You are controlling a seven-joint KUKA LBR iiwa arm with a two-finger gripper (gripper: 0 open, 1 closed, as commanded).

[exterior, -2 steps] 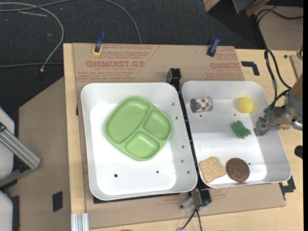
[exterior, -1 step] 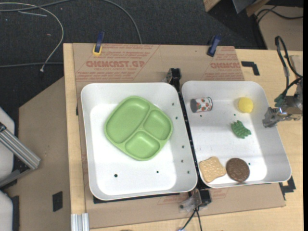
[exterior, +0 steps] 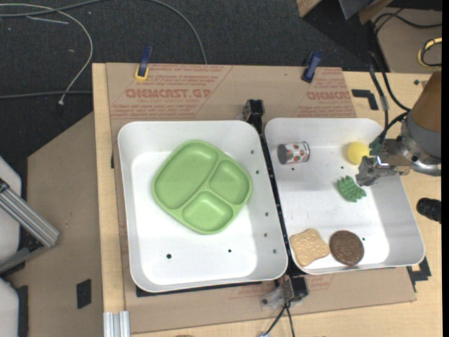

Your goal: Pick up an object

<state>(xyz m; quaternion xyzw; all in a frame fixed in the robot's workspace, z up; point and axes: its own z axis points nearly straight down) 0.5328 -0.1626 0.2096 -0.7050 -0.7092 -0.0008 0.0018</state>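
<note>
The gripper is seen low over the right bin, near that bin's far right part, and whether its jaws are spread or pressed together cannot be told from this slant. Two things lie close to it: a small green leafy toy, just beside the tips on the side toward the left bin and a little nearer the camera, and a yellow lemon-like toy, just beyond them. The green piece is judged the likelier target, its long axis running slantwise across the bin; nothing is seen held.
</note>
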